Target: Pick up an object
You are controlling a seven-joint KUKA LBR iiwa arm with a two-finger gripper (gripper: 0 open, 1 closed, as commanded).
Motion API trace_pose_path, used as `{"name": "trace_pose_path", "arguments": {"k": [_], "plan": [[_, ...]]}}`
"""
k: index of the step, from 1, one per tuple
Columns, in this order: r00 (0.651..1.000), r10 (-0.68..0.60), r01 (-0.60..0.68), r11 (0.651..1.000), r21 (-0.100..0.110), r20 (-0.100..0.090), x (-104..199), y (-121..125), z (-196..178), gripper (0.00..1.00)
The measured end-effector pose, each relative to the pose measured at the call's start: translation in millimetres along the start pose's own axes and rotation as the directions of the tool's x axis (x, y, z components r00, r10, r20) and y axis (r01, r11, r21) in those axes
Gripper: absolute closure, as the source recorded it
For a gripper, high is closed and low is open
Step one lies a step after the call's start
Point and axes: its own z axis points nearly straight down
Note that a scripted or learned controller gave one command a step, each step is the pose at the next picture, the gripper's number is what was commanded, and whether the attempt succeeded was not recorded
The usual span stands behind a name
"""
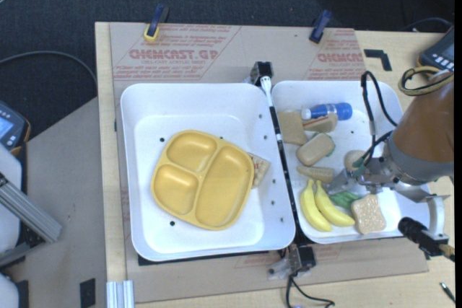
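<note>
The right bin [289, 94] holds a white bottle with a blue cap [328, 112], a tan block [292, 128], a rounded tan piece [315, 149], a flat tan strip [315, 172], yellow bananas [316, 207], a speckled bread slice [369, 214] and a green item [348, 196]. My gripper [345, 185] reaches in from the right, low over the green item, between the bananas and the bread slice. Its tip is partly hidden by the wrist and cables.
The left bin [137, 104] carries a yellow divided plate [202, 178] with a tan cracker [260, 169] tucked under its right edge. A black divider [278, 148] runs between the bins. Clamps sit at the bench's far edge.
</note>
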Motion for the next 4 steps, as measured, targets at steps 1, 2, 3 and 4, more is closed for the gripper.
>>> {"name": "trace_pose_path", "arguments": {"k": [1, 2, 3, 4], "plan": [[1.0, 0.0, 0.0, 1.0, -0.006, 0.002, 0.3, 0.5, 35.9, 0.0], [1.0, 0.001, -0.001, 1.0, -0.011, 0.004, -0.2, 1.0, 23.8, 1.0], [1.0, -0.001, 0.001, 1.0, -0.01, 0.005, 1.6, -8.4, -31.7, 1.0], [1.0, -0.001, 0.001, 1.0, -0.013, 0.006, -0.9, -14.1, -92.4, 1.0]]}}
